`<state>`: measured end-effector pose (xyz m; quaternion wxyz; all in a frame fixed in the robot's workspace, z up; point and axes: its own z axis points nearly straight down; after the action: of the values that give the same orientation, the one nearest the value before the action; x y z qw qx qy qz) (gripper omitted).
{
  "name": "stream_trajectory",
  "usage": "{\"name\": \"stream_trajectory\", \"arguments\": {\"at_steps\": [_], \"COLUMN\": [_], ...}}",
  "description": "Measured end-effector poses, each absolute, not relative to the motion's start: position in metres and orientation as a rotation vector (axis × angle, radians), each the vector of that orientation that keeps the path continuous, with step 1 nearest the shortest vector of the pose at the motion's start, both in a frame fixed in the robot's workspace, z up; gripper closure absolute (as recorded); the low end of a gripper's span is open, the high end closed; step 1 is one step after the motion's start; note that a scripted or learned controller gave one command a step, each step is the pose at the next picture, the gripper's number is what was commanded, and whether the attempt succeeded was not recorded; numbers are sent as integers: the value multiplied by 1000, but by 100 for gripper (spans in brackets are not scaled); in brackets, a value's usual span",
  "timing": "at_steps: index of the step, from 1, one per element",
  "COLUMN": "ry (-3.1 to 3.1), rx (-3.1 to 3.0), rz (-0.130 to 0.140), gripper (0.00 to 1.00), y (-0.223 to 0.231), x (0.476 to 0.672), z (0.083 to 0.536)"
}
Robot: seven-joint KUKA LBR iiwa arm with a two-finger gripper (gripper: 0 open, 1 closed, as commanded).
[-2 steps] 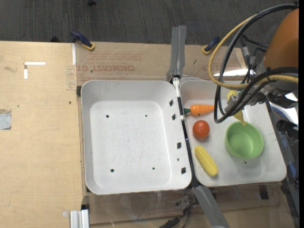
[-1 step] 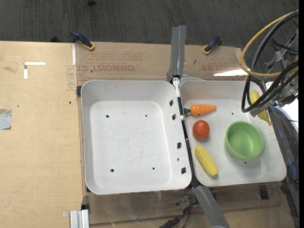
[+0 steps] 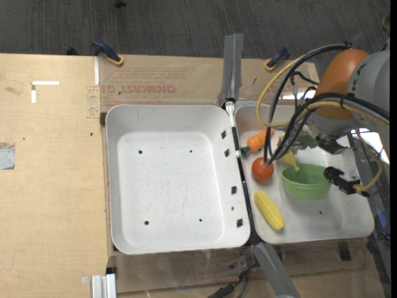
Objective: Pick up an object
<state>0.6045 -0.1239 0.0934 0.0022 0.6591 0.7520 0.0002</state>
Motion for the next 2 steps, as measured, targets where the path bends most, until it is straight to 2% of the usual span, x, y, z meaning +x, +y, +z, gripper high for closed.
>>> {"name": "stream_trajectory", "arguments": {"at_steps": [1, 2], "ry": [2267, 2227], "rx": [2174, 2215], "rz": [-4, -1], "gripper": [100, 100], "y": [-156, -152], "x": [478, 477], "z": [306, 107]}}
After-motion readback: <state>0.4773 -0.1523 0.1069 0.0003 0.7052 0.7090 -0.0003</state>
